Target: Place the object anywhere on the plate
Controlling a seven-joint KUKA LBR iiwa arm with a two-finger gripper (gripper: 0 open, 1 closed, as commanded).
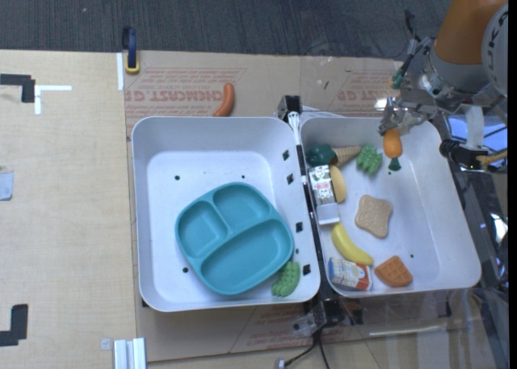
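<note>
Dark carpet along the top, pale wooden bench below, with a cardboard sheet (266, 89) under both bins. Far left: black brackets and a white strip on the wood; further in, a blue-and-yellow clamp (129, 51) by the cardboard's corner. On the cardboard just behind the left bin (157, 157), a toy sausage (225, 99), lying loose. Inside the left bin, the teal divided plate (235, 236), all three compartments bare, with a green toy vegetable (286, 278) touching its lower right rim but resting on the bin floor. Across the central clips, the right bin (436, 214) with a scatter of toy food: a dark green piece (320, 154), a cone (346, 153), a small packet (322, 186), a broccoli-like piece (369, 159), a bread slice (374, 215), a banana (352, 245), a printed pouch (349, 274), an orange wedge (393, 271). Above that bin's far right corner, the gripper (395, 123), closed around the top of a small orange object (393, 145), carrot-like, with a green bit just beneath it; object apparently lifted off the bin floor, though height hard to judge. Judged progress: pickup seemingly done, carry and release not yet. Remaining: travel leftward over the divider, lower onto any plate compartment, open. Risk of slipping, given so slight a grip.
</note>
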